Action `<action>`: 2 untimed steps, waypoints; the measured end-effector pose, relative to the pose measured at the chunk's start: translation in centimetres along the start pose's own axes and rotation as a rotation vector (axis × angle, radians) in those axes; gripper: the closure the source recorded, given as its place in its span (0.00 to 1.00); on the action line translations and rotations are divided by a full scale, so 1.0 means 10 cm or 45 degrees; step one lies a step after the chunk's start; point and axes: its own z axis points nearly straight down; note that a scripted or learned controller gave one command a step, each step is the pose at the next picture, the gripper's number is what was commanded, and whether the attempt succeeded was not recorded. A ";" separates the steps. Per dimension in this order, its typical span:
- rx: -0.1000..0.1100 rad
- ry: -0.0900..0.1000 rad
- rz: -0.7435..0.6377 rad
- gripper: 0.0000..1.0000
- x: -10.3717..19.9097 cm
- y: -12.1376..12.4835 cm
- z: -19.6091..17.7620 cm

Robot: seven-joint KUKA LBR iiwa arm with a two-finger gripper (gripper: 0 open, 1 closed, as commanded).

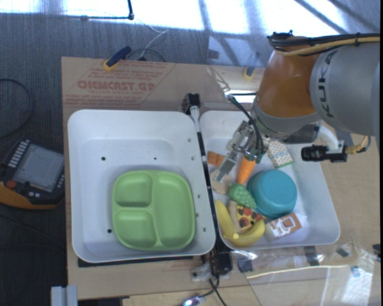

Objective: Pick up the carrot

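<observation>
The carrot (246,169), orange with a green leafy top (241,194), lies in the right bin (319,225) against the left side of a blue bowl (272,192). Its orange end points up toward my gripper (238,155), which hangs low over the bin's upper left part, right at the carrot's upper end. The grey arm with its orange band (287,88) reaches in from the upper right and hides the bin's back part.
A yellow banana (232,226), a pizza slice toy (246,217) and a small box (285,225) crowd the right bin's front. A patterned packet (279,152) lies behind the bowl. The left bin (89,171) holds a green divided plate (154,209).
</observation>
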 end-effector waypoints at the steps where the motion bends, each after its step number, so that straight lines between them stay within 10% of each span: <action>1: 0.000 -0.005 0.212 0.00 0.04 -0.61 -0.02; 2: 0.001 0.000 0.544 0.00 -0.22 -0.79 0.83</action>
